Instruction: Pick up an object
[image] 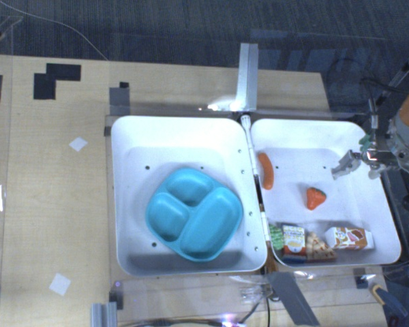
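The gripper (pixel 345 163) hung over the right side of the right bin (pixel 327 138), nothing between its fingers; whether they were spread or closed could not be told. Left and slightly nearer lay a small red strawberry-like object (pixel 315 197) — probably the handiest target. Rounded and tapering, it might squirt sideways if the fingers closed off-centre. An orange carrot-like piece (pixel 265 170) lay by the bin's left wall; packaged items (pixel 319 241) crowded the near edge — a divided blue plate (pixel 194 214) filled the left bin (pixel 133 142).
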Controlling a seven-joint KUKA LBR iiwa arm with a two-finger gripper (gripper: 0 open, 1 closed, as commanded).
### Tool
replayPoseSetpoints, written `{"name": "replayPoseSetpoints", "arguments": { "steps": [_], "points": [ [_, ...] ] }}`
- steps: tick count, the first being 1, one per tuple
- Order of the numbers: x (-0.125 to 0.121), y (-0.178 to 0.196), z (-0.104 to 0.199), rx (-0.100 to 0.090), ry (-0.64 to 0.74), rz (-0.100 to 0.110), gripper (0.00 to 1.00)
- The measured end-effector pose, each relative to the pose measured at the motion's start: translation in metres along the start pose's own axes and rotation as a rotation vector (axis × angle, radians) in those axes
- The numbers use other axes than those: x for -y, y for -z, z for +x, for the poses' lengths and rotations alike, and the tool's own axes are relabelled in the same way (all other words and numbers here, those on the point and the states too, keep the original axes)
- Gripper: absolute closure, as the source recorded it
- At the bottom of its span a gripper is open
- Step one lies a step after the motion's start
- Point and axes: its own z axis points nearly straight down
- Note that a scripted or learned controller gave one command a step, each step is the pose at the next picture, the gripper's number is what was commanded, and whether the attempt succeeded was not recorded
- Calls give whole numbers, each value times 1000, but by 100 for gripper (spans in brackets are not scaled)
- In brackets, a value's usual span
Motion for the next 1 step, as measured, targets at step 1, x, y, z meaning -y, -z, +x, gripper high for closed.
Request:
{"name": "replayPoseSetpoints", "arguments": {
  "steps": [1],
  "points": [
    [-11, -37, 31, 0, 37, 0, 0]
  ]
}}
